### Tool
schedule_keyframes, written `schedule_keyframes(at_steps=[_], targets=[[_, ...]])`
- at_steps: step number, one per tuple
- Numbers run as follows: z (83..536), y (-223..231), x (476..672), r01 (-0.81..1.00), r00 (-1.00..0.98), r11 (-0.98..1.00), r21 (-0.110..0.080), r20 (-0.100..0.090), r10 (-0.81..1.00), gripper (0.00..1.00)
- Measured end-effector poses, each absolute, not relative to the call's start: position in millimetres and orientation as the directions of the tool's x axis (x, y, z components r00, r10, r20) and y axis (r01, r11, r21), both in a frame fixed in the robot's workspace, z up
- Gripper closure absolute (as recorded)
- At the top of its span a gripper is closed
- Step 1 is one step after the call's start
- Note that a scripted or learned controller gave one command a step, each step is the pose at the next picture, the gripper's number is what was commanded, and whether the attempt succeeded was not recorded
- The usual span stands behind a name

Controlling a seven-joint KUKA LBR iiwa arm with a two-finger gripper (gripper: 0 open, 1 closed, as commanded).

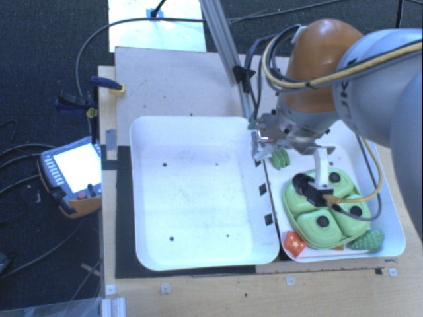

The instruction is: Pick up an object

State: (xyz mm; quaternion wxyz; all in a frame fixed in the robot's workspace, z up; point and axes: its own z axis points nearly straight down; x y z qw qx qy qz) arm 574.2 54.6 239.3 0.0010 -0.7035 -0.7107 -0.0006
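Note:
My gripper (266, 152) hangs over the left wall of the right bin (390, 243), below the orange-banded wrist. A small dark green ribbed object (282, 158) sits right against its right side; I cannot tell whether it is held or lies in the bin beneath. A large light green toy (317, 220) with black dots fills the bin's middle. A small red-orange piece (293, 244) lies at the bin's front left. A dark green knobbly object (367, 241) lies at the front right.
The left bin (149, 243) stands beside the right one, with only small dark specks on its floor. A slanted metal pole (221, 32) rises behind the bins. A handheld pendant (71, 174) lies off the bench to the left.

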Motion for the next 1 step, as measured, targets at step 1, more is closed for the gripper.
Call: schedule_keyframes(at_steps=[1], targets=[[231.0, 93.2, 549.2, 1.000, -0.009, 0.009, -0.002, 0.001, 1.000, 1.00]])
